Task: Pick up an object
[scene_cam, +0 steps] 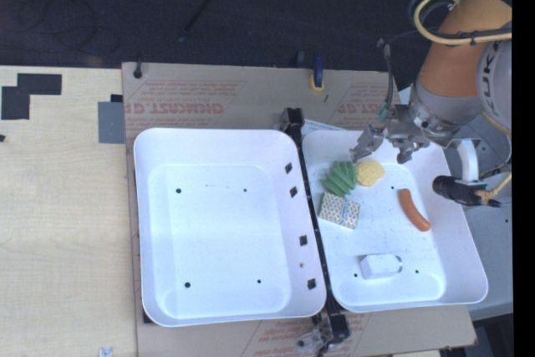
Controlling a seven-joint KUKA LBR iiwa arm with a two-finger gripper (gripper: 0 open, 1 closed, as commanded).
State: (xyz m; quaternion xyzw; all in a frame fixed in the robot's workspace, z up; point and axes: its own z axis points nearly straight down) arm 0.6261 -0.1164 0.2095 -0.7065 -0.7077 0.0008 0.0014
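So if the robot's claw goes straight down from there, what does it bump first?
Probably the yellow object, just below the gripper in the right bin, beside the green object. Height is hard to judge, so it might meet bare bin floor instead.

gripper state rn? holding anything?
Gripper: open, nothing between the fingers; above the right bin's far edge, near the yellow item.

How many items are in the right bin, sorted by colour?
Green: 1
Yellow: 1
Orange: 1
White: 1
Patterned, light with coloured specks: 1
Total: 5
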